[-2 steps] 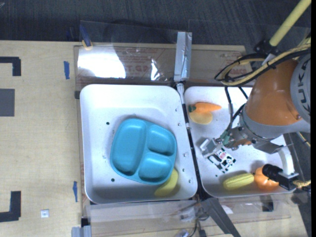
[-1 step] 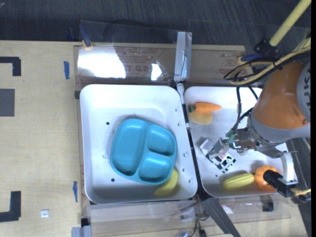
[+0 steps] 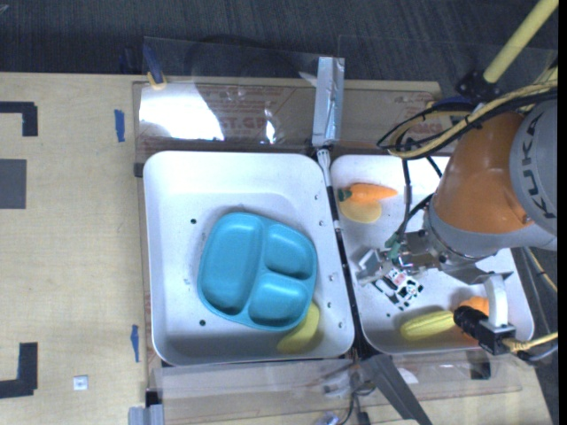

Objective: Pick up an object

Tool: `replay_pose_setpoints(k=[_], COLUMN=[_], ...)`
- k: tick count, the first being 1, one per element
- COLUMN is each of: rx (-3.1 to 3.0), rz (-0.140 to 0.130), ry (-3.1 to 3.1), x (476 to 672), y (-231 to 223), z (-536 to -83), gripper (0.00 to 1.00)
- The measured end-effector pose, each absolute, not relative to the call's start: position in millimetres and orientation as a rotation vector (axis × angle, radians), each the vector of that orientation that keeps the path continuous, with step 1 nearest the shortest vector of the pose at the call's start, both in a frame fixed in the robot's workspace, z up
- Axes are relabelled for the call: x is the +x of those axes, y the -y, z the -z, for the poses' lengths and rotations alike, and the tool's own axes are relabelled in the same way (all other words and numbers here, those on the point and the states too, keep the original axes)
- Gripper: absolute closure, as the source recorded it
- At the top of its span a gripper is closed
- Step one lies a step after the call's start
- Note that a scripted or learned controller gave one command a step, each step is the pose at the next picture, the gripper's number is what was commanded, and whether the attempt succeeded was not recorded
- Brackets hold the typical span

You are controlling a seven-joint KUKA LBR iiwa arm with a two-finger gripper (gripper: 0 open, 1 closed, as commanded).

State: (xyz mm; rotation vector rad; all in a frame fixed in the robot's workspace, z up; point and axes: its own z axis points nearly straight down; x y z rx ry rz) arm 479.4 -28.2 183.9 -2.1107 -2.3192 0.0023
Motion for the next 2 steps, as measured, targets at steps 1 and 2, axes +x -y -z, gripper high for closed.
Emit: replay_pose_setpoints(k=[1, 2], rx=[-2.114, -2.091], rz=[0.000, 0.044], ry=[2.319, 2.396], x=[480.5, 511.8], y=[29, 92], z=[-194, -120], gripper=[1.00, 1.00])
